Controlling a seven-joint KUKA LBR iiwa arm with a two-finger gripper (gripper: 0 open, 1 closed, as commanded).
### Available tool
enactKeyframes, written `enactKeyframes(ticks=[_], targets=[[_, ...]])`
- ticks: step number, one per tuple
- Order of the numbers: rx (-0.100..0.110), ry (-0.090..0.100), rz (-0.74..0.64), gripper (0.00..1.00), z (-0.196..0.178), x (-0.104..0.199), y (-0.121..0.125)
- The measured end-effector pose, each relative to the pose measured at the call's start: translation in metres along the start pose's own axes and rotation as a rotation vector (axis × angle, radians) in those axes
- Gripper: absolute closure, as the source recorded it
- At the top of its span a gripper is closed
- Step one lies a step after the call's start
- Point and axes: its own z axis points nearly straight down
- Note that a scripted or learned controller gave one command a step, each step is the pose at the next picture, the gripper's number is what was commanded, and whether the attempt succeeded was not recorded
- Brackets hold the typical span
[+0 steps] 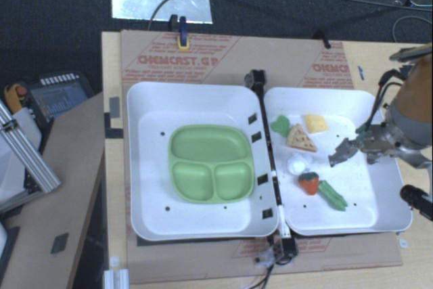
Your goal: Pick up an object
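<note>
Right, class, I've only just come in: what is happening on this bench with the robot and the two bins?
A grey robot arm reaches in from the right over the right bin. Its gripper hangs above the bin floor, beside a cluster of toy food: a yellow piece, a wedge-shaped slice, a green leafy piece, a white ball, a strawberry and a green pod. Nothing is between its fingers. The left bin holds a green divided plate.

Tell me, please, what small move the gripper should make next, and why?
Probably a short move left and down toward the strawberry. The gripper hangs over the right bin with nothing visible between its fingers, and the strawberry lies close, just below-left of it.
</note>
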Motion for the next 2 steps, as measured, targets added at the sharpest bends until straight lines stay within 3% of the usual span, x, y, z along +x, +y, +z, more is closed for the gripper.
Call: enactKeyframes(ticks=[1,2], targets=[[-0.013,-0.002,-0.003,0.0,-0.006,0.0,0.003],[-0.008,-0.001,-0.001,0.0,0.052,-0.005,-0.004]])
